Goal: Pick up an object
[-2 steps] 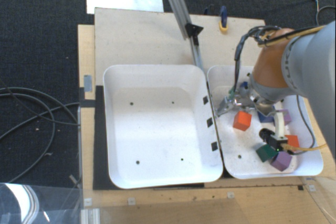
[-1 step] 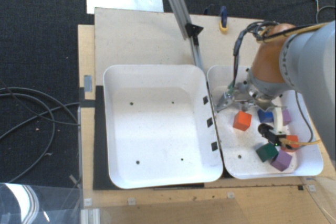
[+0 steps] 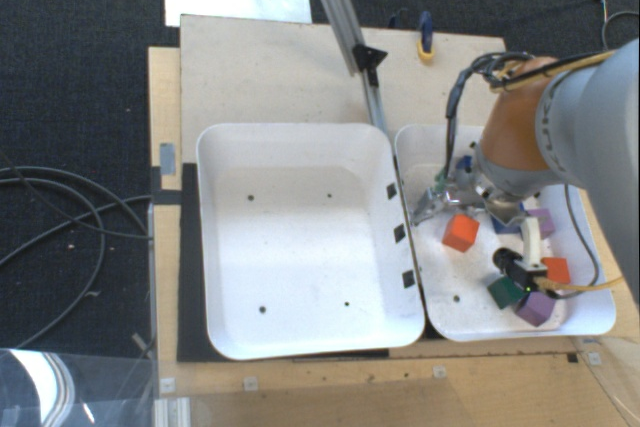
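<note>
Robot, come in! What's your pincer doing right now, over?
Pincer low in right bin, beside orange block. Nothing visibly held. Green block and purple block crowd the near corner.

Dark carpet (image 3: 80,35); black cables (image 3: 60,215); pale wooden bench (image 3: 270,65)

You've got the arm (image 3: 560,120) reaching in over the right bin (image 3: 440,315), gripper (image 3: 432,205) low near that bin's left wall. Just beside the gripper, toward the bin's middle, sits an orange block (image 3: 460,233). Further out from it, near the front corner: a green block (image 3: 505,292), a purple block (image 3: 536,308), a smaller orange piece (image 3: 556,270). The left bin (image 3: 300,140) lies across the wall from the gripper.
</note>
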`<state>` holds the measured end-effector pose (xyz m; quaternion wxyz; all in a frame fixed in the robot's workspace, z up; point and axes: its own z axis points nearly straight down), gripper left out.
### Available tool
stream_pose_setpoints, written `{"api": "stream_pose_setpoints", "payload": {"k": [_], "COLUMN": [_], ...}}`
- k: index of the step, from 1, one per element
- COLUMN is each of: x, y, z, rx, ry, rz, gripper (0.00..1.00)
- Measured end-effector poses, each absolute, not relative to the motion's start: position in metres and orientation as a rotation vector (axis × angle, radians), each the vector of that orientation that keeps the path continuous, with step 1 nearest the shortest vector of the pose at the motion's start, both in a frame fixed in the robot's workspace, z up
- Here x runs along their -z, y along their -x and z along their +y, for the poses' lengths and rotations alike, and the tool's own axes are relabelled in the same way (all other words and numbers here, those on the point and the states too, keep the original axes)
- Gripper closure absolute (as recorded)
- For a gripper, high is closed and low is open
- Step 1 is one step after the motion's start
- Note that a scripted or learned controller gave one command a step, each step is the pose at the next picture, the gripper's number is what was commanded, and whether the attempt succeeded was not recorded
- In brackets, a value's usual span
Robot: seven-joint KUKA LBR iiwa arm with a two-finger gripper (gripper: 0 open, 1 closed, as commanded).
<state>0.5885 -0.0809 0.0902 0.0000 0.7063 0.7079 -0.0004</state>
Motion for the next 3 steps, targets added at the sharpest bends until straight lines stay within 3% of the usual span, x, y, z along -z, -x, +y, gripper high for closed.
{"api": "stream_pose_setpoints", "payload": {"k": [3], "x": [-0.0904], "y": [-0.5876], "z": [-0.0804], "rx": [0.000], "ry": [-2.218], "rz": [2.224], "gripper": [0.00]}}
